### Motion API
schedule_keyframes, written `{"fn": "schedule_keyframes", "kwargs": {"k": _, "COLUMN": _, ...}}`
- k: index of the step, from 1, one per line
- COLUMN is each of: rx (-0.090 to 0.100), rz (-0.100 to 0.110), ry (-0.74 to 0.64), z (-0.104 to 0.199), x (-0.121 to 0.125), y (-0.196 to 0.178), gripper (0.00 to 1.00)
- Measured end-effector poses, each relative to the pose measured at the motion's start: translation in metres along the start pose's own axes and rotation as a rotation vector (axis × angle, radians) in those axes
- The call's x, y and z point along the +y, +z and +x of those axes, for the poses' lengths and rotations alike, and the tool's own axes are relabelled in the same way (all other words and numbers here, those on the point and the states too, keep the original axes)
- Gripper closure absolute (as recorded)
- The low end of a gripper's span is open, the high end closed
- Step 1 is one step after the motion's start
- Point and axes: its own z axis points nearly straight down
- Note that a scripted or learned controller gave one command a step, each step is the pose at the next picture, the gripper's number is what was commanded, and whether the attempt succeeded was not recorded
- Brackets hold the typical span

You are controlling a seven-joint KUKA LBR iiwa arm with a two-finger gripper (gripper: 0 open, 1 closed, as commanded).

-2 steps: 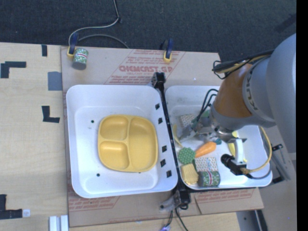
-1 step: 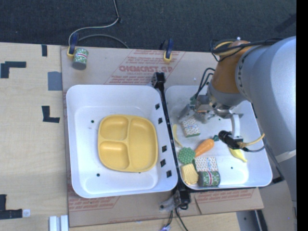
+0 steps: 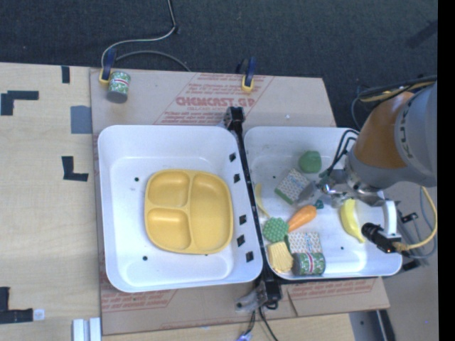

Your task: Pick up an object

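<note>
The right bin (image 3: 270,142) holds several small objects. My gripper (image 3: 319,192) is low in the middle of that bin, at the end of the grey arm with the orange band (image 3: 375,135). An orange carrot (image 3: 302,217) lies just below and left of it. A patterned block (image 3: 291,186) sits directly to its left, a green ball (image 3: 310,161) lies above it, and a yellow banana (image 3: 350,219) lies to its lower right. I see nothing lifted off the bin floor.
Near the right bin's front wall lie a green round piece (image 3: 274,229), a yellow corn cob (image 3: 280,256), a second patterned block (image 3: 304,241) and a small can (image 3: 310,263). The left bin (image 3: 121,155) holds a yellow divided plate (image 3: 189,211). Another can (image 3: 118,85) stands on the cardboard at back left.
</note>
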Motion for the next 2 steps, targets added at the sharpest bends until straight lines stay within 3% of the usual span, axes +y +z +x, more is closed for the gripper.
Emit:
{"fn": "schedule_keyframes", "kwargs": {"k": 1, "rx": 0.005, "rz": -0.001, "ry": -0.004, "z": 0.075, "x": 0.011, "y": 0.000, "gripper": 0.00}}
{"fn": "schedule_keyframes", "kwargs": {"k": 2, "rx": 0.002, "rz": -0.003, "ry": -0.003, "z": 0.072, "x": -0.010, "y": 0.000, "gripper": 0.00}}
